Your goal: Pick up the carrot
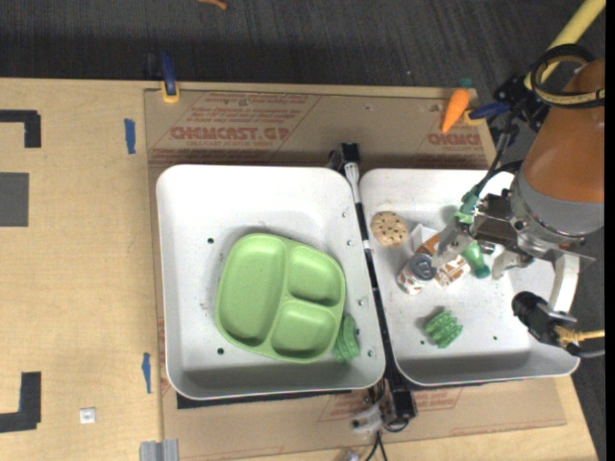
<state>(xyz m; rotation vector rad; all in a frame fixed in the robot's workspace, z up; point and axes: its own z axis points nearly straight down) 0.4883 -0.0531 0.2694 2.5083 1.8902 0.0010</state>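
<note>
An orange piece that looks like the carrot (434, 242) lies in the right bin (500, 353), partly hidden among a cluster of small items. My gripper (473, 236) hangs over that cluster's right side. Its green-tipped fingers (480, 262) stand apart, one toward the back and one toward the front, and the orange piece lies just left of them, not between them. A second orange, carrot-shaped thing with a green top (455, 109) lies outside the bins on the cardboard behind the right bin.
A round cookie (387, 227), a small white and blue can (419, 271) and a green leafy toy (442, 327) share the right bin. The left bin (192, 200) holds a green divided plate (281, 296). Cables hang by the arm at right.
</note>
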